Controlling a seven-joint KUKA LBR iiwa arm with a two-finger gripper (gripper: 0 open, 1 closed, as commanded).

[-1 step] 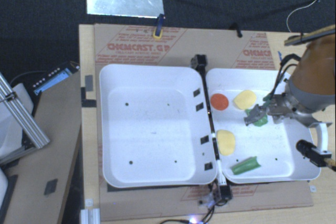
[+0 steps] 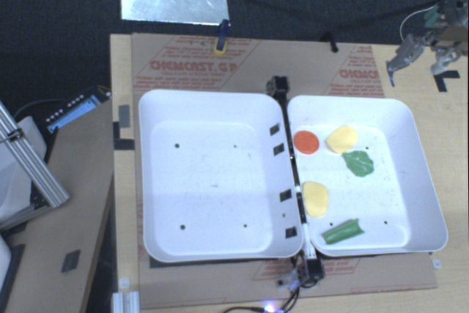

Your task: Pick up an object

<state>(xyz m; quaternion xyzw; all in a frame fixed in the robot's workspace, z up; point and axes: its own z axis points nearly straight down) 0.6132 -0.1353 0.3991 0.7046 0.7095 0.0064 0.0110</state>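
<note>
From the overhead camera I log the right bin [image 2: 421, 179] holding five items: an orange disc [image 2: 306, 142] close to the divider [image 2: 290, 172] between the bins, a yellow piece [image 2: 341, 138] just beside the disc, a green leafy piece [image 2: 359, 163] touching that yellow piece's lower edge, a second yellow piece [image 2: 315, 199] below the disc, and a green pod [image 2: 342, 231] at the near wall. Left bin [image 2: 157, 179] sits across the divider. Gripper [image 2: 419, 62] hangs above the cardboard beyond the right bin's far corner, fingers spread apart, nothing between them.
</note>
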